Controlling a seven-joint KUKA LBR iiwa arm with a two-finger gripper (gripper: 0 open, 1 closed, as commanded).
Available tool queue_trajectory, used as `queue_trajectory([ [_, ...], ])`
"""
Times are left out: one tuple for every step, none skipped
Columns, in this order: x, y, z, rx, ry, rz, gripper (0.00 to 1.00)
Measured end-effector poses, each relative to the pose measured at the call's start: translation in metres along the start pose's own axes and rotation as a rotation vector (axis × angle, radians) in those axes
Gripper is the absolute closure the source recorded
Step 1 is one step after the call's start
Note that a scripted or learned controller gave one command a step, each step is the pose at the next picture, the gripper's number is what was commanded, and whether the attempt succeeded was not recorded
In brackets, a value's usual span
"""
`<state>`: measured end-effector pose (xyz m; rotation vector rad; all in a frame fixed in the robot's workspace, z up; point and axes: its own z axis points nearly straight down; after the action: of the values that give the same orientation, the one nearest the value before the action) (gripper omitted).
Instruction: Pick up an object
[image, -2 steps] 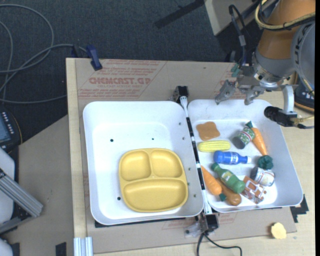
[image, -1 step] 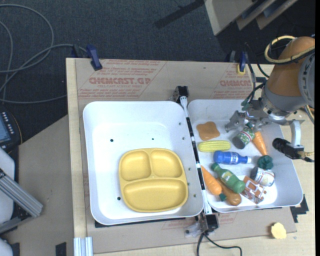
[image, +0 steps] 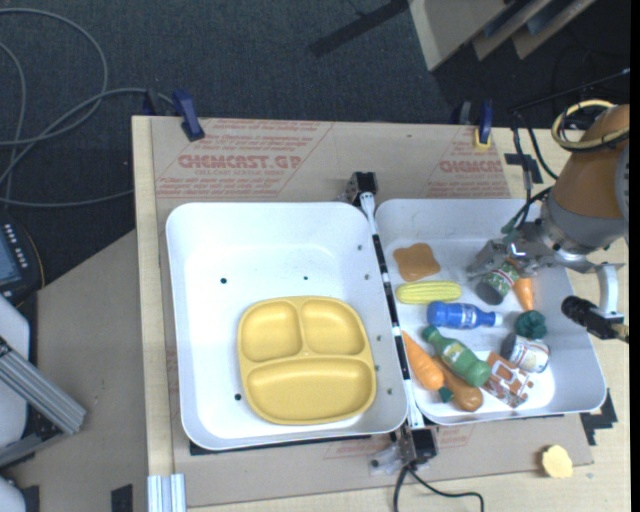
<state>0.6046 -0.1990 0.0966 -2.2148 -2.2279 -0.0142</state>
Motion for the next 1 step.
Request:
queue_trajectory([
  [-0.0029,-0.0004,-0.0086,-0.003,-0.006,0.002,1.0],
])
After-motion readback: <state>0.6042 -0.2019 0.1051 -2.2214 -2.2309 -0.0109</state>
